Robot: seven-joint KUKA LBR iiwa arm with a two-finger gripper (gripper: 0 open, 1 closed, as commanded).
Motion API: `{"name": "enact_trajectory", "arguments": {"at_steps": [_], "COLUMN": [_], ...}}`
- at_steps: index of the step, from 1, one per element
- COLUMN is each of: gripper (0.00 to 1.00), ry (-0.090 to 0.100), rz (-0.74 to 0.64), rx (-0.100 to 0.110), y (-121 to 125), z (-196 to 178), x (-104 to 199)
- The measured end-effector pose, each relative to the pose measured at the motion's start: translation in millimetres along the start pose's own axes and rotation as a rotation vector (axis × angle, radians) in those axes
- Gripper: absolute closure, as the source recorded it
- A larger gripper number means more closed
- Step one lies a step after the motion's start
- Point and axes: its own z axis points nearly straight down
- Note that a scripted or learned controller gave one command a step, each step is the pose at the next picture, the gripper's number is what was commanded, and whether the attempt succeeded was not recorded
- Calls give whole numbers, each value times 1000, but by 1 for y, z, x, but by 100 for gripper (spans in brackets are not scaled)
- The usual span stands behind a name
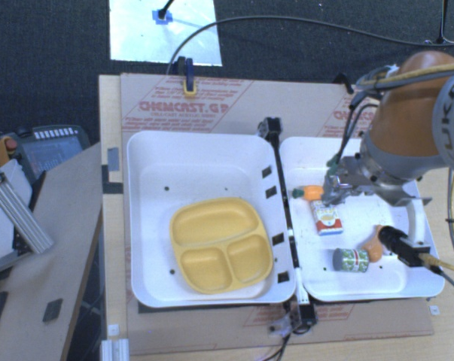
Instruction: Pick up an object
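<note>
Closest candidate I see is the small white carton with red and yellow print, lying flat in the right-hand shallow white bin, just below the gripper. Small orange carrot-like toy sits just left of the fingers, touching or nearly so; hard to say from here. Green-labelled can on its side is further below, past the carton, with a tan-orange piece against its right end. Fingers point down into the bin, but the wrist hides the tips, so I cannot tell whether they're apart or closed. Nothing visibly between them. Left-hand shallow white bin, well left of the fingers, holds the yellow three-compartment plastic tray.
</note>
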Motion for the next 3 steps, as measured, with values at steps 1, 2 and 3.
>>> {"name": "enact_trajectory", "arguments": {"at_steps": [1,2,3], "gripper": [100,100,100], "ry": [1,1,2], "rz": [-2,-1,-1], "rx": [1,1,0], "y": [31,53,76], "z": [17,25,22], "x": [46,89,129]}}
